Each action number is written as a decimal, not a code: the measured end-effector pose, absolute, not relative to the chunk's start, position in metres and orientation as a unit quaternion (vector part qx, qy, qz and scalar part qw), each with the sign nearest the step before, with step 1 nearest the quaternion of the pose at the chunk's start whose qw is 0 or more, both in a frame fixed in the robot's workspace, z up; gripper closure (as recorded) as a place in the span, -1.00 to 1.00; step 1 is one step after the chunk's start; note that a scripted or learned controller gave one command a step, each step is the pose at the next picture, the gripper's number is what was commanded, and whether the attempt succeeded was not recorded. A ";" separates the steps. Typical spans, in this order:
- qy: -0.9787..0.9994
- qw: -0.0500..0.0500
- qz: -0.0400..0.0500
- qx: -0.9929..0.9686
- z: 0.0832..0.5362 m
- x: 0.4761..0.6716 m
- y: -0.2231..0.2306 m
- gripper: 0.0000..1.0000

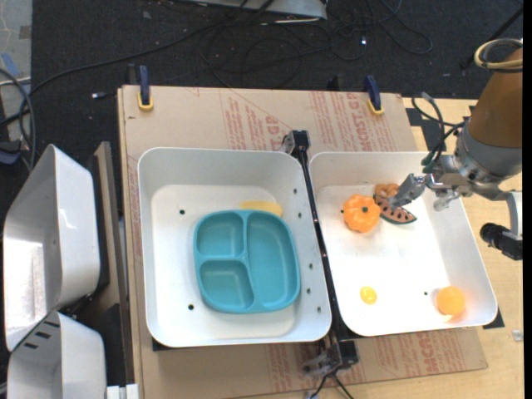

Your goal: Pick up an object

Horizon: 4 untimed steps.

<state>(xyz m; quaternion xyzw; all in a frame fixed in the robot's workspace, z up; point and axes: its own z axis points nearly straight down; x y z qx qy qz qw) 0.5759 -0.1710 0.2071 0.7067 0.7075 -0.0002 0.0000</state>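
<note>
In the right bin [465, 248] an orange toy pumpkin [362, 213] sits near the far left. Beside it on the right lies a watermelon slice [398, 216], and a brownish-orange piece [384, 193] lies just behind the slice. Near the front of this bin are a small yellow item [368, 295] and an orange ball [450, 301]. My gripper [409, 191] reaches in from the right and hangs low, right over the watermelon slice and the brownish piece. Nothing is visibly lifted.
The left bin [158, 223] holds a teal divided plate [246, 261], with a yellow object [261, 209] peeking out behind it. A black divider [316, 239] separates the bins. The grey arm body [499, 131] stands over the right bin's far right corner.
</note>
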 end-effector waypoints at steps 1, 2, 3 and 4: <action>0.706 -0.002 -0.001 0.708 0.155 0.565 -0.172 -1.00; 0.707 -0.003 -0.002 0.707 0.093 0.559 -0.166 -1.00; 0.706 -0.001 0.000 0.708 0.092 0.559 -0.166 -1.00; 0.706 0.000 0.000 0.708 0.103 0.560 -0.166 1.00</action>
